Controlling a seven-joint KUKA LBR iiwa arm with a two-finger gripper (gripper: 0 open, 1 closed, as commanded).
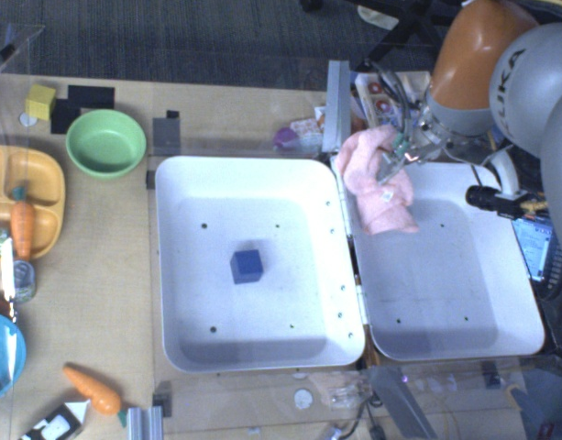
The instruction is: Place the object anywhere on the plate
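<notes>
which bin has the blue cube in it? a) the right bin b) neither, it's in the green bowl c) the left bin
c: the blue cube sits alone on the floor of the left bin, while the right bin holds the pink cloth beside the gripper.

The arm (pixel 528 71) is seen entering from 3 o'clock, its grey links occupying the upper right toward 1 o'clock. The orange band (pixel 473 49) is positioned above the wrist, at roughly 1 o'clock from frame centre. From there the wrist is angled down and toward 9 o'clock. The gripper (pixel 395 159) is located at the end of the wrist, toward 2 o'clock of centre, pointed downward. Its tip is partly obscured, so the fingers' state cannot be read.
</notes>
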